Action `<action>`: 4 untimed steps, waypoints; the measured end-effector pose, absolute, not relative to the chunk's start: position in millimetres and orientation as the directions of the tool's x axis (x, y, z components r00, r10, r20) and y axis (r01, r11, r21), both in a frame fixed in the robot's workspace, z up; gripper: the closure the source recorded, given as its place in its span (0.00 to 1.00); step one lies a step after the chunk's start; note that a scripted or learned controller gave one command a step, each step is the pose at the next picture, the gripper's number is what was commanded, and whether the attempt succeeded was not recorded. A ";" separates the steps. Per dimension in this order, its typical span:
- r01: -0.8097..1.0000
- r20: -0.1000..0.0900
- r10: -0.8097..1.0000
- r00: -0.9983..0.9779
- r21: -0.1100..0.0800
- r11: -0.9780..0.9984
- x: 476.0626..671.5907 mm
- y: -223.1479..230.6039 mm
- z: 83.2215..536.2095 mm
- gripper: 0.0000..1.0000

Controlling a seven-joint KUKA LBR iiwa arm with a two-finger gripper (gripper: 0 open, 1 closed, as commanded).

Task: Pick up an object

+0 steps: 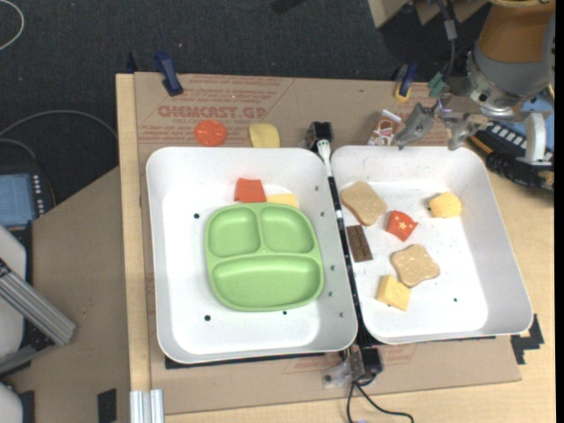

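1. Arm (515, 25): one, grey with an orange band, reaching in at the upper right and pointing down over the far rim of the right bin.
2. Gripper (438, 130): one, hanging above the right bin's far edge. Its two fingers (412, 129) stand apart with nothing between them.
3. Bins: two, white and shallow, side by side on the desk (220, 104). Left bin (172, 236); right bin (493, 263).
4. Right bin contents, six pieces, all apart from the gripper:
   - two tan toast slices, one (363, 203) near the far left, one (414, 265) near the middle;
   - one red piece (401, 225) between the two slices;
   - one yellow ridged piece (446, 205) at the far right;
   - one yellow wedge (394, 293) just beside the nearer toast;
   - one brown bar (358, 242) along the left wall.
5. Left bin contents, three: one green divided plate (263, 256) with three compartments, one red block (250, 190) and one pale yellow piece (284, 201), both at the plate's far edge.
6. On the desk beyond the bins: one orange round piece (211, 133), one yellow piece (264, 136), one small printed carton (384, 130).
7. Clamps: two, blue, on the desk's far edge, one at the left (167, 71) and one at the right (404, 82).
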State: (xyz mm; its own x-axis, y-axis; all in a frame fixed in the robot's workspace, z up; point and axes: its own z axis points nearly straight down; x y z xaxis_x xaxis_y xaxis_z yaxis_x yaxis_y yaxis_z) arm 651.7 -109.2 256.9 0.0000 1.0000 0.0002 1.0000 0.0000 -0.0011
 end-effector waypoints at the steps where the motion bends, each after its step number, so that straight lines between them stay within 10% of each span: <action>1: 1.000 0.002 1.000 0.006 -0.017 -0.006 590.6 -144.4 130.1 0.00; 3: 1.000 0.002 1.000 0.003 -0.006 -0.003 511.2 -119.0 84.4 0.00; 4: 1.000 -0.006 1.000 -0.001 0.014 0.001 570.9 -160.0 171.6 0.00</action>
State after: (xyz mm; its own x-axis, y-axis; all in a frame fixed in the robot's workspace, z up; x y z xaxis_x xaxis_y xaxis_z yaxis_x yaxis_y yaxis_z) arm 570.9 -160.0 171.6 -0.0007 1.0000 -0.0064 0.9999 0.0008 0.0138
